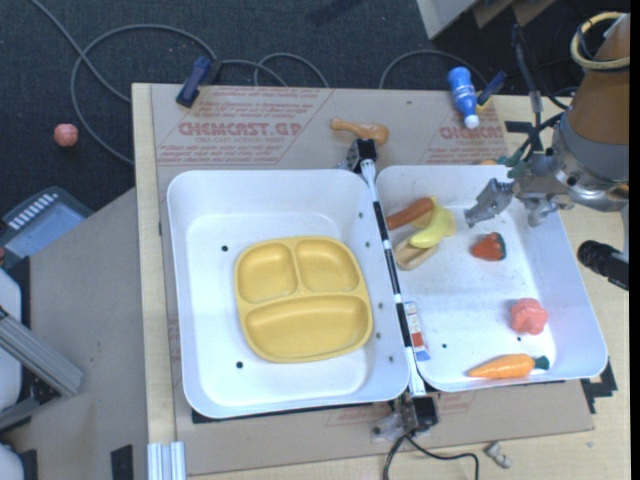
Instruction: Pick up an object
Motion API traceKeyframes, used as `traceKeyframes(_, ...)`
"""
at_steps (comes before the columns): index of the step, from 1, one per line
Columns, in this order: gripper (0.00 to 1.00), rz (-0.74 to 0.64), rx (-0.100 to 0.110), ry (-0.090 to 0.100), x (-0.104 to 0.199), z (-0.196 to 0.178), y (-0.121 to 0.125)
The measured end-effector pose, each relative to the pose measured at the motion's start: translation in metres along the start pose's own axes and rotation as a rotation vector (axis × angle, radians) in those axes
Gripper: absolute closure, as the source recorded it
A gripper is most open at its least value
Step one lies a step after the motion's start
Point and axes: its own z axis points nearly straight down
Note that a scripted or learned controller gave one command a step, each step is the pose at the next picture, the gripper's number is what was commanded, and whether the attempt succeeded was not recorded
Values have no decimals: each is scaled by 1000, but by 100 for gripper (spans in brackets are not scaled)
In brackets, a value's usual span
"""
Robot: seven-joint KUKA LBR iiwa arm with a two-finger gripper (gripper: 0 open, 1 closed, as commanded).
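Right now I see a red strawberry (488, 247) in the right bin (585, 298), toward its top. At its twelve o'clock hovers my gripper (508, 204), jaws apart and holding nothing. A hot dog (412, 230) and banana (433, 230) lie at nine o'clock, a carrot (503, 367) at six.

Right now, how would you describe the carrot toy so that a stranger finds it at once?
Look in the right white bin, the one without the yellow tray. Go to its near edge: the carrot lies flat there, below the pink lumpy toy. It is the only long orange thing with a green tip.
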Motion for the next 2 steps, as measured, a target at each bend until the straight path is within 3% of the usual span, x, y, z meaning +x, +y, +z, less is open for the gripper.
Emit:
traceKeyframes(1,0,-1,0,0,32,65,57)
traceKeyframes(2,0,0,-10,0,20,159,91)
